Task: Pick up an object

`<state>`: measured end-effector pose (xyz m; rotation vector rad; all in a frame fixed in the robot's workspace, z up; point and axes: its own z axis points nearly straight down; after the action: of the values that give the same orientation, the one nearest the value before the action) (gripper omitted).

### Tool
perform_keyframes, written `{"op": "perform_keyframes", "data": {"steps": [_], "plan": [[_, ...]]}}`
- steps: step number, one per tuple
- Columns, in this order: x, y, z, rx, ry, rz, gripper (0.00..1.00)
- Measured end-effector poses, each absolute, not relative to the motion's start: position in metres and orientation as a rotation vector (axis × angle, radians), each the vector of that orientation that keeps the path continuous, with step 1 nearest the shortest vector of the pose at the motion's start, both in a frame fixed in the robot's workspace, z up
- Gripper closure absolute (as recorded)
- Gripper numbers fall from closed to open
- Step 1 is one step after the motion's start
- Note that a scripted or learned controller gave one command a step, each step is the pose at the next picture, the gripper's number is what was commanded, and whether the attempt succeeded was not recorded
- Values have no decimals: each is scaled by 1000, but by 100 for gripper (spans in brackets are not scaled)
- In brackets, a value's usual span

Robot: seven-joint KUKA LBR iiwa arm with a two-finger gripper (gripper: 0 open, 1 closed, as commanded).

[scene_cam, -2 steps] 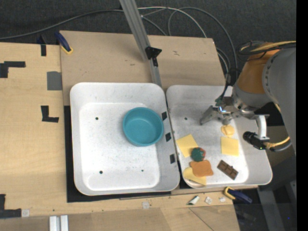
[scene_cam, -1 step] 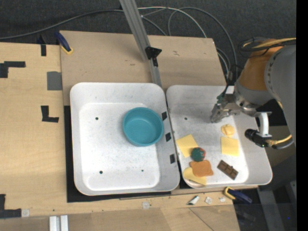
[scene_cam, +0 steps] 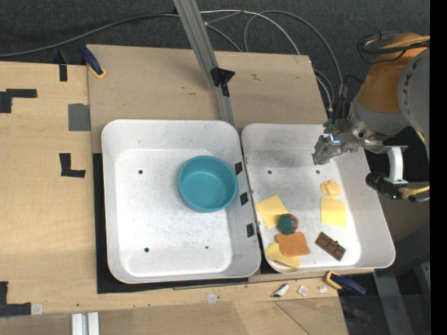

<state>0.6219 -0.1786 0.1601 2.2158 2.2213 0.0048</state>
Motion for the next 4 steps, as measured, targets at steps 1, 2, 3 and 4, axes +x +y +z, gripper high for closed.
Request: {"op": "perform_keyframes", "data": {"steps": [1,2,3,4], "plan": [[623,-178,213,2216,2221,4,100],[603,-133,221,2217,2229,0,100],[583,-83,213,2218,2230,-2,100],[572,-36,206,2218,2230,-3,100]]}}
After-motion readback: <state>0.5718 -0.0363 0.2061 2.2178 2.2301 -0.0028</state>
